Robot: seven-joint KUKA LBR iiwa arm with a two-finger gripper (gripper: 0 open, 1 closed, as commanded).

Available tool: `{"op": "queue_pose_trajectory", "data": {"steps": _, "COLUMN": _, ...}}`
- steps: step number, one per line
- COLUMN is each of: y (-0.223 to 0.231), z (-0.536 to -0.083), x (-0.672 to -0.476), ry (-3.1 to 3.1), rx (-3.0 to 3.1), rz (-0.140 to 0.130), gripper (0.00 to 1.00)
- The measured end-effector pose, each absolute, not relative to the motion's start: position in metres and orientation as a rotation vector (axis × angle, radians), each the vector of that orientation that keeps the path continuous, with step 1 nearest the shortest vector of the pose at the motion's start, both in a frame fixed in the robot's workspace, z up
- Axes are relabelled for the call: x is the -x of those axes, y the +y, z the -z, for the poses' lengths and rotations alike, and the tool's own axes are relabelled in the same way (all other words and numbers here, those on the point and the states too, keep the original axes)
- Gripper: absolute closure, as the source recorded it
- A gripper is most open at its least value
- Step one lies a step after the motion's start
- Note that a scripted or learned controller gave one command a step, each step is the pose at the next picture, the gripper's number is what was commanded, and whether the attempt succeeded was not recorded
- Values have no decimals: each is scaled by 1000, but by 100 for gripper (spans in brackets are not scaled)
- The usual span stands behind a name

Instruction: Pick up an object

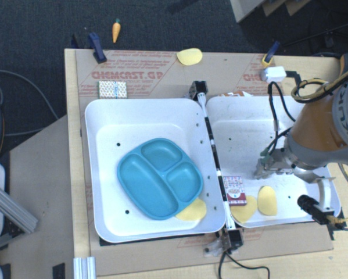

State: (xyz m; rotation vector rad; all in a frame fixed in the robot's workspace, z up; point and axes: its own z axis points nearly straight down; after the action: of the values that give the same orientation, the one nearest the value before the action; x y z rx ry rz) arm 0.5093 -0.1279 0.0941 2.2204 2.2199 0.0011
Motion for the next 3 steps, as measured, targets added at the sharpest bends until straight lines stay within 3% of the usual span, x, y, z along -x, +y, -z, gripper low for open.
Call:
{"op": "queue_pose_trajectory", "data": {"steps": 1, "y": -62, "z": -185, "x": -588, "ry": 2223, "rx": -2219, "rz": -2, "gripper": 100}}
{"op": "queue_pose_trajectory", "data": {"steps": 2, "y": -63, "z": -185, "x": -587, "ry": 2223, "rx": -2220, "rz": 1, "gripper": 0}}
{"op": "queue_pose_trajectory", "data": {"steps": 3, "y": -155, "z": -164, "x": -666, "ry": 2219, "rx": -2221, "rz": 1, "gripper": 0}}
